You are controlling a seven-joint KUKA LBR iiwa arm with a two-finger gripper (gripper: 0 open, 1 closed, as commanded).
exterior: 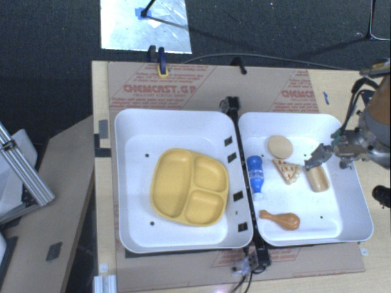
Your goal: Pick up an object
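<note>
- Camera view: your gripper (319, 156) sits at the right bin (351, 224), just above the tan roll (317, 179).
- Roll runs near-far, directly below the tips.
- Can't tell grip state.

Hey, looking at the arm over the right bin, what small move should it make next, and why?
Probably a short drop straight down. The pincer hovers at the top end of the tan bread roll in the right bin, not gripping anything. The waffle wedge lies just to its left, so lowering without drifting that way seems safest.
</note>
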